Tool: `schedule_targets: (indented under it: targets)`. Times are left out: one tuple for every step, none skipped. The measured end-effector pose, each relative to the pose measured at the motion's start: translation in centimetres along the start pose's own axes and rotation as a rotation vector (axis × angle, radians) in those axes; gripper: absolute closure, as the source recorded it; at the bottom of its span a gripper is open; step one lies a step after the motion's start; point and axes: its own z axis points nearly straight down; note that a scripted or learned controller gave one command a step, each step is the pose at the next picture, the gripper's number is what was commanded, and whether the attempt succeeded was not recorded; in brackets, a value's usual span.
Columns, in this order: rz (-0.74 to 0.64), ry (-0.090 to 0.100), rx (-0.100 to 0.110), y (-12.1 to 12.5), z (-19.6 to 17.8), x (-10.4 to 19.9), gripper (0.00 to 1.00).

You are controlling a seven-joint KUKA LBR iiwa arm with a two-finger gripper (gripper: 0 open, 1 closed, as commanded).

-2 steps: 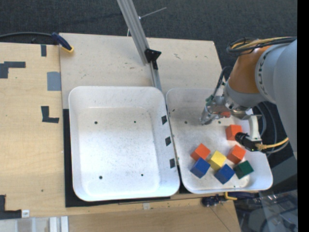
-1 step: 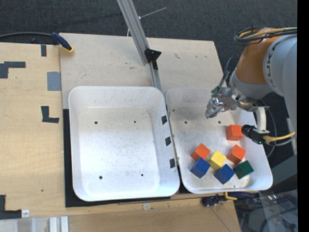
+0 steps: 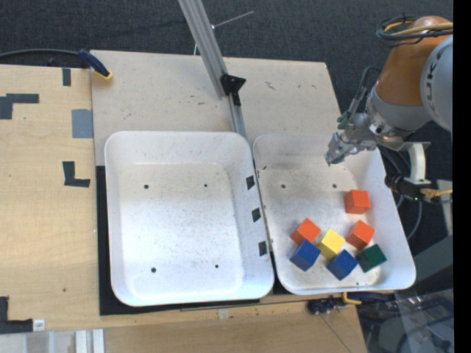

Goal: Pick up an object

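Blocks in right bin (image 3: 274,160): 3 orange (image 3: 357,201); 2 blue (image 3: 305,255); 1 yellow (image 3: 332,242); 1 green (image 3: 372,257)

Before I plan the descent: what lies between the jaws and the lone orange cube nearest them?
Bare white bin floor in the camera view; nothing sits between the gripper and that orange cube.

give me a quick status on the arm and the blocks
Gripper over the right bin's far end, nothing between its fingers. Seven blocks in the bin's near half, nearest the lone orange block. Nothing between gripper and that block.
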Motion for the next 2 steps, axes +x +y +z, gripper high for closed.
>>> schedule_targets:
  targets:
    - [0.000,0.000,-0.001,1.0,-5.3,-0.6,1.00]
    - [-0.003,0.002,0.005,-0.1,-5.1,3.6,1.00]
